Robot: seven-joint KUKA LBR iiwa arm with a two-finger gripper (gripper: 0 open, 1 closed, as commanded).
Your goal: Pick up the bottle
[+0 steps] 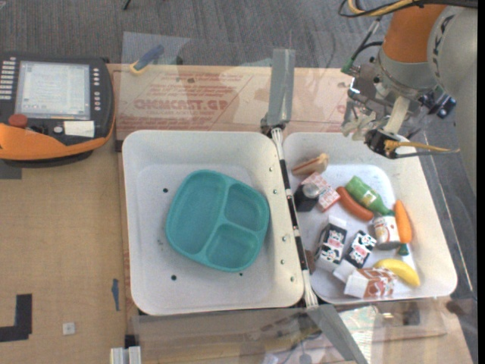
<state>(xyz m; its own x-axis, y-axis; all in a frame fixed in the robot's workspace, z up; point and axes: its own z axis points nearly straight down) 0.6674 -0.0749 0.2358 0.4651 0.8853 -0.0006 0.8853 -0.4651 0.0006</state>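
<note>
My end effector hovers over the right bin's far edge; I cannot tell its state. The green bottle lies nearer and slightly left, long axis running far-left to near-right.

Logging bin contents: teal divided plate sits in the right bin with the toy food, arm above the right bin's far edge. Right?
Not quite. The camera view shows the teal divided plate alone in the left bin; the toy food fills the right bin. The gripper placement is right.
</note>
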